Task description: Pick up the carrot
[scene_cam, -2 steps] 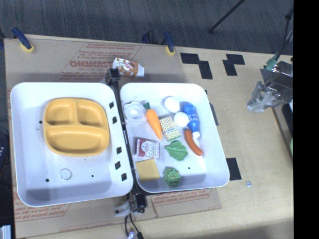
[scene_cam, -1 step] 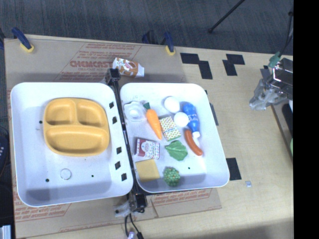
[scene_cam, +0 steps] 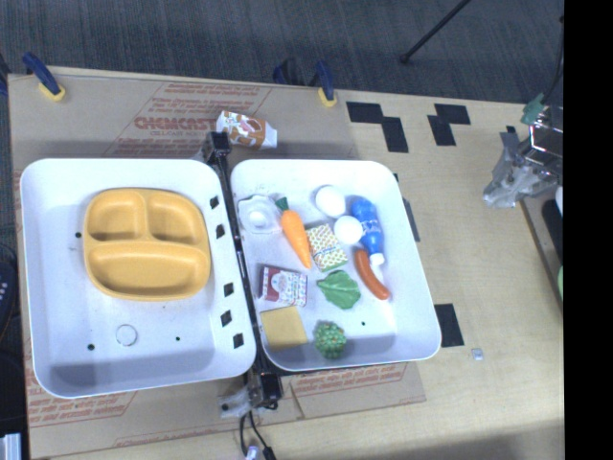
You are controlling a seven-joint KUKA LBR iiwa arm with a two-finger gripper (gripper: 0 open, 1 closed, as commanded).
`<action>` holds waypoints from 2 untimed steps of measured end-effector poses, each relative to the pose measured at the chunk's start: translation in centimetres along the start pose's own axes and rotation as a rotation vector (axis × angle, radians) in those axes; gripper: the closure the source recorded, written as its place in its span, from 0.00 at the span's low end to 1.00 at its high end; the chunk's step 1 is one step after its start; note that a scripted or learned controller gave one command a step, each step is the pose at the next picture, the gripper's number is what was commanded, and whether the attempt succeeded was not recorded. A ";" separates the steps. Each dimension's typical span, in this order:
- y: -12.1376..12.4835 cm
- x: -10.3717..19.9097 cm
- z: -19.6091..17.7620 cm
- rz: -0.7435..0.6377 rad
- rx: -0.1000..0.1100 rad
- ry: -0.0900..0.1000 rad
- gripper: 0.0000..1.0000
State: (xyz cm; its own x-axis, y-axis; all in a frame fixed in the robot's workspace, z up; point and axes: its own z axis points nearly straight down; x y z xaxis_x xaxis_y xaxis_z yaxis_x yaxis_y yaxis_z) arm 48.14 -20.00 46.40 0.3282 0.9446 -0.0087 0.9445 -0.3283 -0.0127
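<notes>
1 carrot (scene_cam: 296, 239) in R bin (scene_cam: 414, 300), 2 white eggs, 1 yellow tray, hand (scene_cam: 518, 175) state unclear

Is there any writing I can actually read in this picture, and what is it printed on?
"CHEMCAST": red print on the brown cardboard sheet under the white bins, roughly legible; the smaller red lines around it are too blurred to read.
Small red-and-white packet in the right bin: print too small to read.
Small brown-and-white carton on the cardboard behind the bins: label blurred, unreadable.
Checkered packet beside the orange carrot: pattern, no readable words.
</notes>
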 end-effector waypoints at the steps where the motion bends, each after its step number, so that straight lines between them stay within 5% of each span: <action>1: 0.0 0.1 -1.0 -0.009 0.000 -0.001 1.00; 2: 0.1 0.1 -2.1 -0.017 0.000 -0.001 1.00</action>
State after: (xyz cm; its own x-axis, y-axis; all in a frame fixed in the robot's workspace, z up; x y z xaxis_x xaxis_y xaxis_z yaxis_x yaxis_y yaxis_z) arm 48.28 -19.90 48.46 0.3119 0.9501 -0.0098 0.9500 -0.3120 -0.0133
